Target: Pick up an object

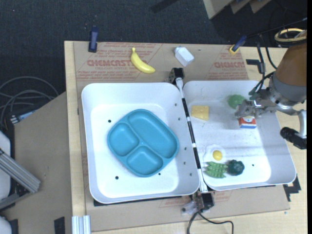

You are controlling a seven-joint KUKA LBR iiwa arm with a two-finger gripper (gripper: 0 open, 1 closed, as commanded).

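- Cardboard-topped bench [117, 62] sitting on dark carpet, with two white bins side by side on it.
- Left bin [97, 101] has a blue divided plate [142, 142] lying in it.
- Right bin [273, 150] holds a yellow block [200, 112], a green lump [236, 101], a small red, white and blue box [248, 122], a fried-egg toy [217, 154], a leafy green thing [215, 169] and a dark teal piece [236, 167] touching it.
- Gripper [247, 110] is low in the right bin, just above the little box and beside the green lump; can't tell if it's apart or together, too blurry.
- Behind the bins: a banana [141, 62] and a white block [184, 56].
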